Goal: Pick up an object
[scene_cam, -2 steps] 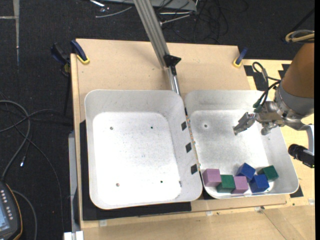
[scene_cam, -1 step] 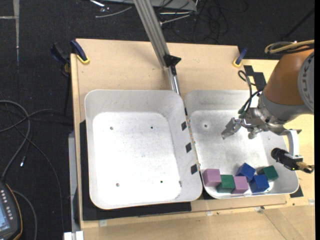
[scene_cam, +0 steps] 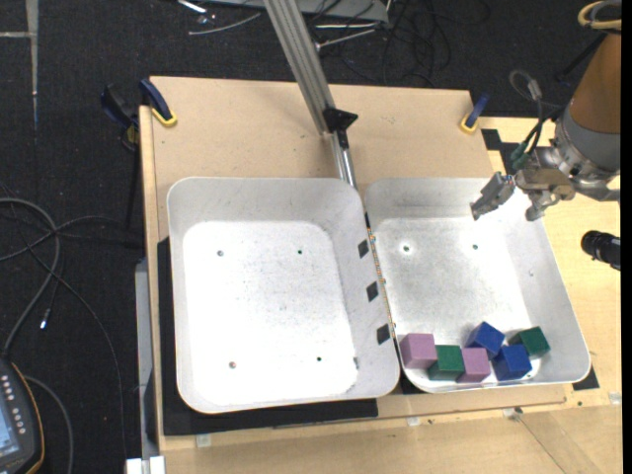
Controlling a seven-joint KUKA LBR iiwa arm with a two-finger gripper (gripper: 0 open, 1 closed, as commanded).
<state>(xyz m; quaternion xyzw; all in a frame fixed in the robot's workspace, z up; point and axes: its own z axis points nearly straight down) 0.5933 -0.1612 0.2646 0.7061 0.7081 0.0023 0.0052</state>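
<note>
**A:** Closest to the camera is that pile of blocks in the near corner of the right bin. I count two purple blocks, two blue blocks and two green blocks, all bunched together and touching along the front wall.

**B:** Yep, and the left bin sits right beside it, the two rims meeting in the middle with a few small black tabs along the seam. Both are on the tan bench.

**A:** Where's the arm though?

**B:** Coming in from the right, orange band up top. The gripper hangs over the far right corner of the right bin, well apart from the blocks. The fingers look spread, with clear space between the two tips and nothing in there.

**A:** So no block is lifted.

**B:** Right, all six are lying on the bin floor. There's also a metal pole slanting down to the far edge of the bins, plus clamps at the bench's back corners.
</note>
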